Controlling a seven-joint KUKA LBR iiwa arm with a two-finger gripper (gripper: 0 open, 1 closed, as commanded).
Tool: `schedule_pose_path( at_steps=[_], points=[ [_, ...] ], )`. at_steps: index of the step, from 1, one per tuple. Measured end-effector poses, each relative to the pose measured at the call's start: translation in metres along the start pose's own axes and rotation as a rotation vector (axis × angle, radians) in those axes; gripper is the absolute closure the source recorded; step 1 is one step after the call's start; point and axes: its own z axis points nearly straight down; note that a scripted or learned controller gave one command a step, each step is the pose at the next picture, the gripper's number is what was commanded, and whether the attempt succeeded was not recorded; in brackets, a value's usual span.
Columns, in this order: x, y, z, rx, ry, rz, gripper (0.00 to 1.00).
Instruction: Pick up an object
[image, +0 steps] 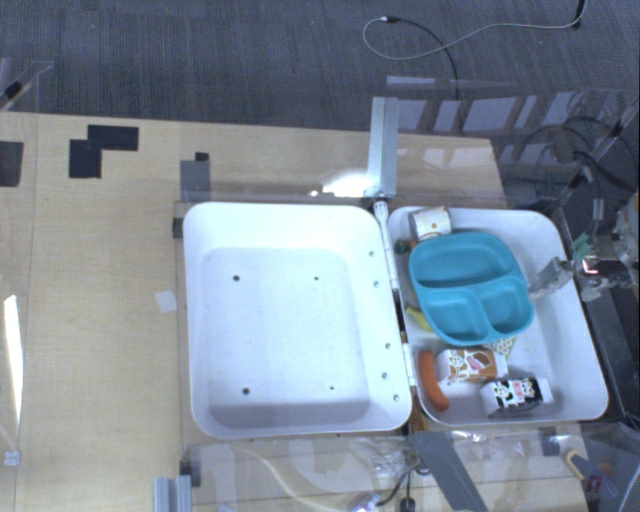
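The right bin (575, 330) holds a blue divided plate (468, 285) near its middle. A small tan and white cup (430, 222) lies at the bin's far edge. An orange sausage (430, 379), a small printed carton (468, 366) and a black and white cow-patterned piece (516, 393) lie along the near side. A yellow piece (417, 320) pokes out from under the plate's left rim. My gripper (550, 277) hangs over the bin's right side, just right of the plate, with nothing seen in it.
The left bin (290, 225) sits beside the right one, with a thin divider between them. A metal post (384, 140) rises behind the bins. Cables and arm hardware (600, 262) crowd the right edge.
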Motion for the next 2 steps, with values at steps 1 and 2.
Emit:
schedule_pose_path(
  at_steps=[1,2],
  points=[
    [-0.001,0.067,0.11,-0.001,0.0,0.255,0.0],
    [0.025,0.049,0.114,-0.015,0.002,0.675,0.0]
  ],
)
